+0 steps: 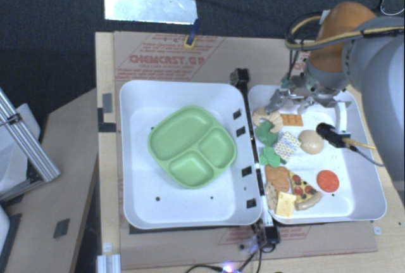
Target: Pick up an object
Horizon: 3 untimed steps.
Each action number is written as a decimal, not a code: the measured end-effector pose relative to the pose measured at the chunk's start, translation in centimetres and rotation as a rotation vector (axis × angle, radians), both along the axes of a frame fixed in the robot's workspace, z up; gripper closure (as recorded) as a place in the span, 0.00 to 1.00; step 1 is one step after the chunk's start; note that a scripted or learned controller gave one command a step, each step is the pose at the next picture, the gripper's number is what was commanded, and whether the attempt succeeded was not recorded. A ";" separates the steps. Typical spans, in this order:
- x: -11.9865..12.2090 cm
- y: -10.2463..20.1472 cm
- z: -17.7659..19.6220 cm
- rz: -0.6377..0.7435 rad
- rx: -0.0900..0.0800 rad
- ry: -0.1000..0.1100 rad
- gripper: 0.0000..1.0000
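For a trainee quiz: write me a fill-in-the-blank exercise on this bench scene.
1. The green plate lies in the ____ bin.
2. The plate has ____ compartments.
3. The pizza slice lies in the bin on the ____.
4. The red disc lies to the ____ of the pizza slice.

Missing words: left; three; right; right

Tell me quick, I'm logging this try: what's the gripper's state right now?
Gripper: low over the far end of the right bin, above the toy food; open or closed cannot be told, and nothing is seen held.
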<state>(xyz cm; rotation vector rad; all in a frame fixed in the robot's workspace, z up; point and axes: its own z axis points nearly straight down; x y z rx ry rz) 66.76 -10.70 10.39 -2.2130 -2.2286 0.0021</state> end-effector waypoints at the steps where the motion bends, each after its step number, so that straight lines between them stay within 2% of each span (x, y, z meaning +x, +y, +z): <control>1: 0.4 0.1 -1.3 0.001 0.003 -0.009 0.00; 2: 0.6 0.1 0.1 0.003 0.001 -0.017 1.00; 3: 1.0 -0.1 4.5 -0.001 -0.001 -0.009 1.00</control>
